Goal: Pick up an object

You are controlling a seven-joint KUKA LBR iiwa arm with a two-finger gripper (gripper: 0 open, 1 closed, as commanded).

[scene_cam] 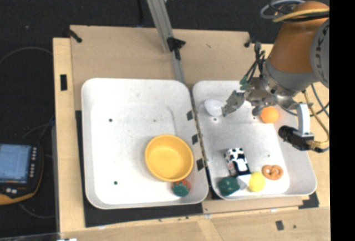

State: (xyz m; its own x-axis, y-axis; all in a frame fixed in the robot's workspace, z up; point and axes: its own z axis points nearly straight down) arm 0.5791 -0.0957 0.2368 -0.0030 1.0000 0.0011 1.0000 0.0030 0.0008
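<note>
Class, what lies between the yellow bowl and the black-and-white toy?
In the camera view, the two bins' adjoining rims separate the yellow bowl from the black-and-white toy.

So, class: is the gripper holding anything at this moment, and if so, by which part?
Nothing is held. The gripper hangs over the right bin with nothing between its fingers; the white object lies just beside them, and the orange ball sits apart.
</note>
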